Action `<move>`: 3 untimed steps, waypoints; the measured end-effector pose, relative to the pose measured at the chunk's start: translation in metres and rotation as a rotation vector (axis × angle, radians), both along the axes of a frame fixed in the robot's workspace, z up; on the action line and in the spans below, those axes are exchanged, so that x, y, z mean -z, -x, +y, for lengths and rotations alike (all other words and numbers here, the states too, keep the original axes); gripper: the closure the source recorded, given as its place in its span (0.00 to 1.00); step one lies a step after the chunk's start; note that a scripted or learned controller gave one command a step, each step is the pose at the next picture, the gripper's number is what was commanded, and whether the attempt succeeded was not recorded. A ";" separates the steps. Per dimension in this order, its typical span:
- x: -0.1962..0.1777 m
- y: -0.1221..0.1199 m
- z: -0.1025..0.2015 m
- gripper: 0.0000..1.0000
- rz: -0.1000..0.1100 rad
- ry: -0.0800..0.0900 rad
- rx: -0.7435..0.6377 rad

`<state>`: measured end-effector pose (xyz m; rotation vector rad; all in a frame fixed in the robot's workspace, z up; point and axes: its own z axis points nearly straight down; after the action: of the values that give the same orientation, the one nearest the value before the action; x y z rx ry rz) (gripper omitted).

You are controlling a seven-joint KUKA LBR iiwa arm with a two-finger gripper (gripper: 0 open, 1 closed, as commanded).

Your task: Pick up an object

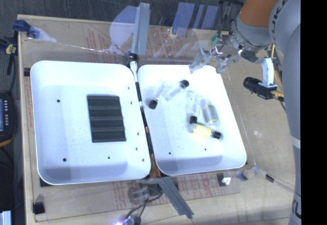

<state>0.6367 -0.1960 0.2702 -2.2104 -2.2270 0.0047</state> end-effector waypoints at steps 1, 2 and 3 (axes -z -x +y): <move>0.175 -0.020 -0.012 0.00 0.001 -0.001 -0.061; 0.145 0.017 -0.013 0.00 -0.004 0.000 -0.087; 0.178 0.009 -0.012 0.00 -0.001 -0.002 -0.152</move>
<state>0.6279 -0.2077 0.0923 -2.0345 -2.3877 0.0023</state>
